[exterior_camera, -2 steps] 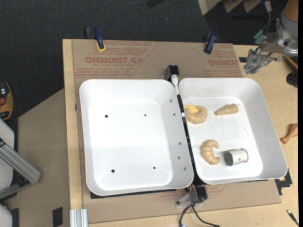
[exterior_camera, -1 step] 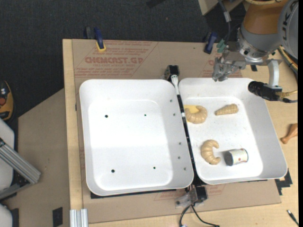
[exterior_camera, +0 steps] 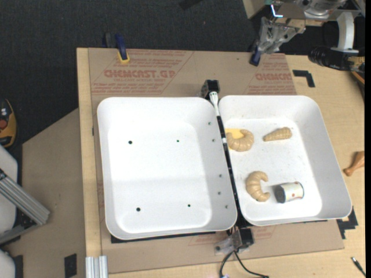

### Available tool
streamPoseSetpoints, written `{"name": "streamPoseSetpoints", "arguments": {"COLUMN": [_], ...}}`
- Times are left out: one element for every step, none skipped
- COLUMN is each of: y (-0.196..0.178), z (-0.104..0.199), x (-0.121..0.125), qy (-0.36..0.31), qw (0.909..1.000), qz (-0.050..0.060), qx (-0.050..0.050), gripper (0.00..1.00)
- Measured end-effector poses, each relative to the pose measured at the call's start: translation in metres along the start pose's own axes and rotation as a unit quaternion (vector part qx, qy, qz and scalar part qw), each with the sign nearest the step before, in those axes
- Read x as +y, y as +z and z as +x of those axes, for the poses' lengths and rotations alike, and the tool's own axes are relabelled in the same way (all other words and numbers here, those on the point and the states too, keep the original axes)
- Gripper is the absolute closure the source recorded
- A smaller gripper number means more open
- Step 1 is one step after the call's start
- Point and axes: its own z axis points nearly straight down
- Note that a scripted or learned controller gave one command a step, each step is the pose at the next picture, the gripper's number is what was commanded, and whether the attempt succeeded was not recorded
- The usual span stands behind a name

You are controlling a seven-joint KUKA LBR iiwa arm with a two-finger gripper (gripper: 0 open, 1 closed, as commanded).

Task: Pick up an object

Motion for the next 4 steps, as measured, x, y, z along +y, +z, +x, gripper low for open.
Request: {"name": "streamPoseSetpoints", "arguments": {"y": [0.1,-0.055,0.031,-0.119], "z": [0.059,0.133,0.203,0.239], "x": [-0.004,-0.037,-0.033,-0.058], "qy": [0.002,-0.001,0.001,0.001], "qw": [0.9999,1.0,0.9999,1.0], "qz": [0.014,0.001,0.014,0.001], "qx": [0.001,0.003,0.0,0.004], "gripper": [1.0,1.0,1.0,1.0]}}
